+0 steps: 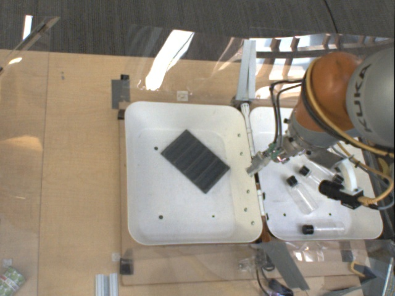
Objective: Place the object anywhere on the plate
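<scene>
The plate [195, 161], a dark ribbed slab, lies flat and turned at a slant in the middle of the left bin [142, 214], with bare white floor all round it. Nothing rests on it, so the placing is not yet done. Sitting well clear of the bin walls, it offers an open target from above, which suits a task that allows any spot on its surface.

The loose things that could serve as the object are all in the right bin [370, 230]: 3 small black bits, 2 close together near the bin's middle [291, 180] and 1 by the near edge [307, 229], plus a clear tube [305, 197] lying between them. Which one is meant I cannot tell.

The arm [333, 103] hangs over the right bin, its orange band above the bin's far half. The hand [266, 159] points toward the ridge where the 2 bins meet, just beside the left bin's right wall and apart from the black bits. Whether it is clenched or released cannot be told at this slant, and no item is visible in it.

My judgement: the hand is placed either to pick from the right bin or to cross the ridge toward the plate. The tabletop [62, 165] around the bins plays no part.
</scene>
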{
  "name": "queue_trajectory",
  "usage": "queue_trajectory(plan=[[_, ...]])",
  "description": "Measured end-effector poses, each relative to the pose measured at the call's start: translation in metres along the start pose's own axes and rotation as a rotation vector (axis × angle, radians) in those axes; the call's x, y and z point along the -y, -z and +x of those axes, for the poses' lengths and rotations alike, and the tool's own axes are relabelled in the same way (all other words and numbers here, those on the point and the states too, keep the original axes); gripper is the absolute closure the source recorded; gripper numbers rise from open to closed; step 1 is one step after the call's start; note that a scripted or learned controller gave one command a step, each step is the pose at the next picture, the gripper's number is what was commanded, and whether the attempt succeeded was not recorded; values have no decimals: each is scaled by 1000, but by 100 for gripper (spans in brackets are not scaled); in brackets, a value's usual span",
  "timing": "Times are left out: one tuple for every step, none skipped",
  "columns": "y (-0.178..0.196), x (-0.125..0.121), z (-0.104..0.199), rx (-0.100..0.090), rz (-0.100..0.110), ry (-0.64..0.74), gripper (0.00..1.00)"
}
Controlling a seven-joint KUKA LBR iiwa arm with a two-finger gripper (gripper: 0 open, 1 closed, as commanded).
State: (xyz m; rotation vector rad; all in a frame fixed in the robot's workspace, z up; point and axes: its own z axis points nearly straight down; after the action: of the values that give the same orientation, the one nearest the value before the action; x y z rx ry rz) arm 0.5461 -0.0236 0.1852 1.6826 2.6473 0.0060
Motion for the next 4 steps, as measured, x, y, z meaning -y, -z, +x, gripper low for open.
queue_trajectory(plan=[[0,0,0,0,0,0,0],[0,0,0,0,0,0,0],[0,-50,103,-1,0,-246,0],[11,-52,103,-2,-5,-243,100]])
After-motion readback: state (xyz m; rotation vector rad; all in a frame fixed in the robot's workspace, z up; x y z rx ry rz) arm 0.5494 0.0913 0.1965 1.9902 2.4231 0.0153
